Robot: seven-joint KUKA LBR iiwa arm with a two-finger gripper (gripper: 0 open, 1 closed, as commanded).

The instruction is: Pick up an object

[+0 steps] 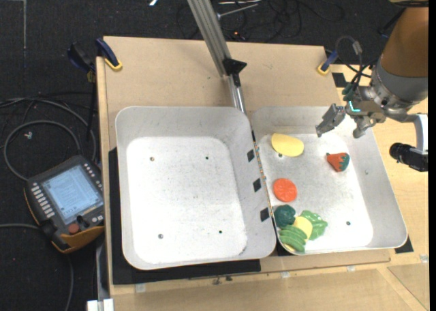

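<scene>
My gripper [346, 124] hangs over the far edge of the right bin [381, 197], its two fingers spread apart with nothing between them. Below and left of it lies a yellow lemon-shaped piece [287, 144]. A red strawberry with a green top [338, 161] sits just below the gripper. An orange round piece [285, 189] lies nearer the bin's left wall. A dark green piece [285, 215], a yellow-green piece [311, 224] and a green ridged piece [293, 238] cluster at the bin's front left.
The left bin [184, 190] stands beside the right one, sharing a raised divider [259, 173]. A slanted metal pole [208, 20] crosses the bench's back. Clamps [109, 55] sit at the bench's far corners. A teach pendant [65, 197] lies off the bench at left.
</scene>
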